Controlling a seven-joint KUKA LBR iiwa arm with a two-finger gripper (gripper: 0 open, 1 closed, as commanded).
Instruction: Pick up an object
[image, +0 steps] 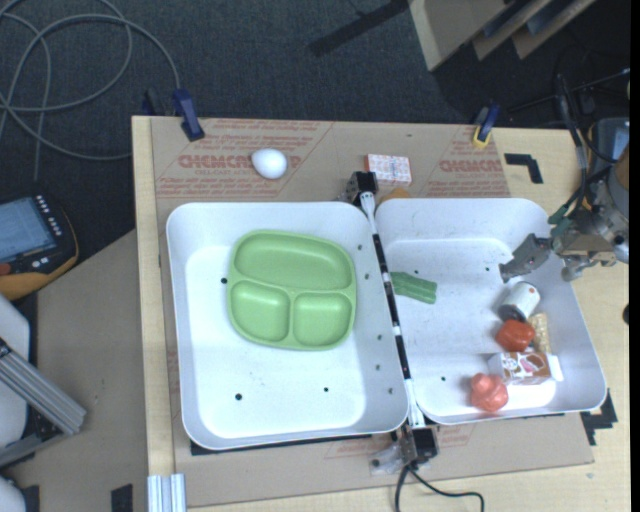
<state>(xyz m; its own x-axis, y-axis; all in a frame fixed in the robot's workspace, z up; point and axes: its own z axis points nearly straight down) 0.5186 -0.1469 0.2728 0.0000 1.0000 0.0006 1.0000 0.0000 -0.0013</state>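
The right bin (450, 225) holds a green block (414, 289) near its left wall. A white cylinder (520, 298), a red round piece (516, 335), a beige stick (541, 329), a printed packet (532, 366) and a pink lump (488, 392) are clustered at its right side. My gripper (550, 258) hangs over the bin's right edge, just above and right of the white cylinder, and I see nothing held in it. The left bin (200, 330) carries a green divided plate (292, 288).
A white egg-shaped object (268, 162) and a small pink checkered box (389, 168) lie on the cardboard behind the bins. Blue clamps (187, 113) (486, 124) hold the board's back edge. A control pendant (30, 235) rests off the bench at left.
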